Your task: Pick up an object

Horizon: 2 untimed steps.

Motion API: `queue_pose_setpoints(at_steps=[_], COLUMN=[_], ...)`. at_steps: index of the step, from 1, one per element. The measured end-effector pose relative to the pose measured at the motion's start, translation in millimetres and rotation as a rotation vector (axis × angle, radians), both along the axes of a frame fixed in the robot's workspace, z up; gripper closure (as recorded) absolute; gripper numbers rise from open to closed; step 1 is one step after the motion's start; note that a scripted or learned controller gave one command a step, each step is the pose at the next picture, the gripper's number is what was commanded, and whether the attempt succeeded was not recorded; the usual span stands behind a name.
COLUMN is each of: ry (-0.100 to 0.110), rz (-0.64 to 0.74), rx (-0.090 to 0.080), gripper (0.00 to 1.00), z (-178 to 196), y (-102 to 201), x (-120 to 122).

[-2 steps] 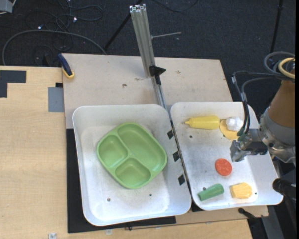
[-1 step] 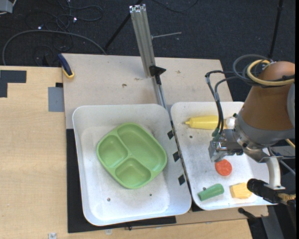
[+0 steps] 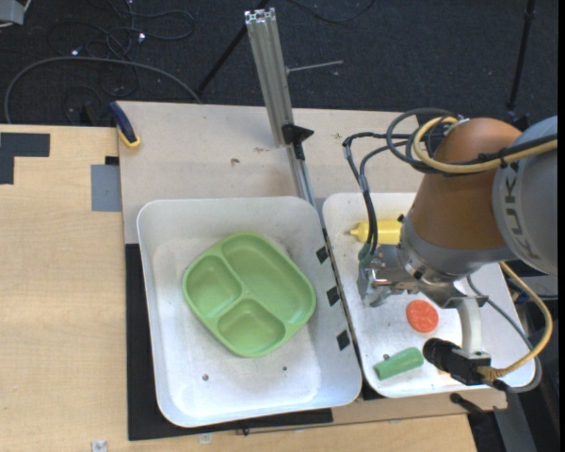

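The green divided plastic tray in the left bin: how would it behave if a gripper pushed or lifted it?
The green divided plastic tray looks rigid and probably light. Lying flat, it would likely slide on the smooth left white bin, not tip. Gripped at one rim, it may tilt.

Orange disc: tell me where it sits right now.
The orange disc lies in the right bin, just below the end effector and above the green block near the bin's front edge.
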State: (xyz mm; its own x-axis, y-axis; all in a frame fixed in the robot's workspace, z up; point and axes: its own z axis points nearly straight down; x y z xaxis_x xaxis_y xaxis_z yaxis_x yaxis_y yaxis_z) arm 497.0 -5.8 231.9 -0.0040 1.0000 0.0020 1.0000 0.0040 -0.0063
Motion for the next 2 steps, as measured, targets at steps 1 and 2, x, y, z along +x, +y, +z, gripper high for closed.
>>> queue_pose_setpoints(at_steps=[1, 2], ry=[-0.002, -0.002], rz=[0.001, 0.000], rx=[-0.001, -0.002], gripper=[1.00, 1.00], z=[0, -12], y=[57, 108], x=[0, 7])
